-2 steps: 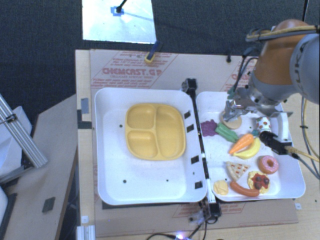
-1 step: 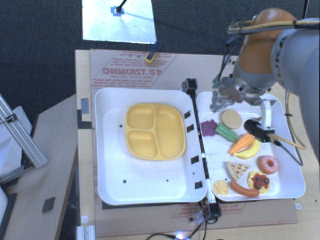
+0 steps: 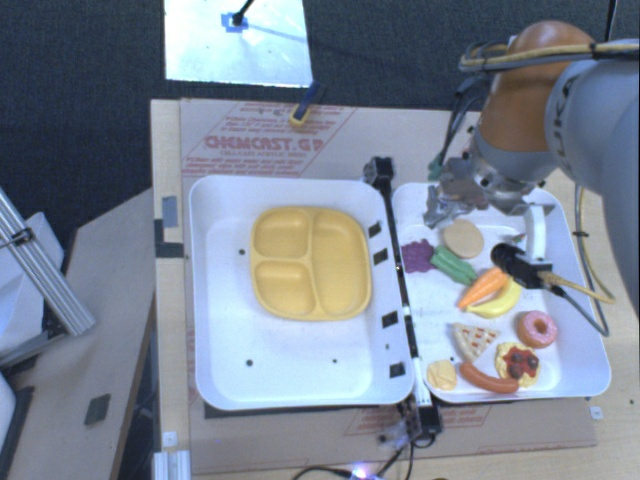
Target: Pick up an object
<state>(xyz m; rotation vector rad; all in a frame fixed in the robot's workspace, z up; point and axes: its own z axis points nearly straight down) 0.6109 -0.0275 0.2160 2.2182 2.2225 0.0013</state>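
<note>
Bins lie side by side below me, toy food crowding the right one, and my gripper, its state unclear, hangs beside the tan cookie, which I should straddle squarely before closing.

Bench, frame centre: clear sheet on top, two white bins side by side.

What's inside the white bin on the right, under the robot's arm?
The right bin holds toy food: purple grapes, a carrot, a banana, a donut and a pizza slice. The arm covers the bin's far end.
</note>
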